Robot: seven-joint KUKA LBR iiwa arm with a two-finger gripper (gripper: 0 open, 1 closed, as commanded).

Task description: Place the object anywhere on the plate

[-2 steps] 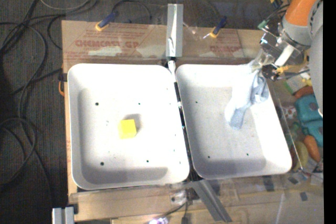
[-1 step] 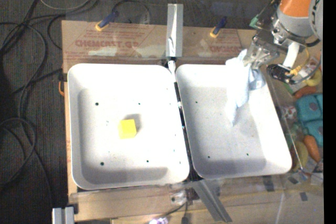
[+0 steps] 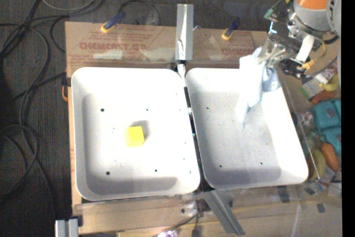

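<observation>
**Pale cloth hangs at the gripper, no plate to be made out**

The gripper (image 3: pixel 279 57) sits at about 2 o'clock in the camera view, over the far right corner of the right bin (image 3: pixel 288 172). A pale, bluish-white cloth (image 3: pixel 256 83) drapes down from it toward the bin floor, its top edge meeting the gripper body. The limp, stretched fall suggests it is being lifted by that top edge, but the contact is hidden, so I cannot tell whether the pincer is spread or pressed together.

The cloth is probably the task's thing. A second candidate, a yellow block (image 3: pixel 135 136), lies flat near the middle of the left bin (image 3: pixel 83 83), at about 8 o'clock, well apart from the arm. I can make out no plate in either bin.

The bins rest on a cardboard sheet (image 3: pixel 127 47), apparently pinned at 12 o'clock by two clamps (image 3: pixel 111 23) to keep it from sliding. Its red print looks like "CHEM…", otherwise too faint to read.
</observation>
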